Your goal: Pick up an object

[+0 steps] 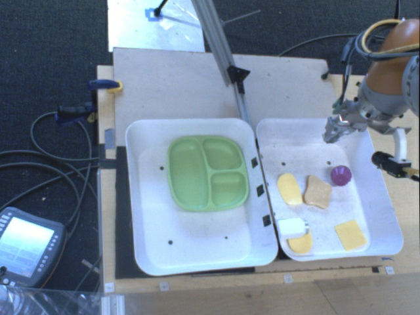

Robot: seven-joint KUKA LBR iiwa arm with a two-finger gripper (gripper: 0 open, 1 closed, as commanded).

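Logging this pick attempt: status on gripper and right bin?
Gripper over right bin far edge, nothing seen held. Nearest: purple object, tan piece, both loose on the floor. Path looks unobstructed.

Gripper [333,131] over right bin [387,222], maybe empty

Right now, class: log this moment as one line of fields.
task: pick | pincer: over right bin back edge, holding nothing | nearest: purple item | plate: left bin

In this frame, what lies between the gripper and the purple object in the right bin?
Nothing: the camera view shows bare white bin floor between the gripper and the purple object, which sits beside the toast piece.
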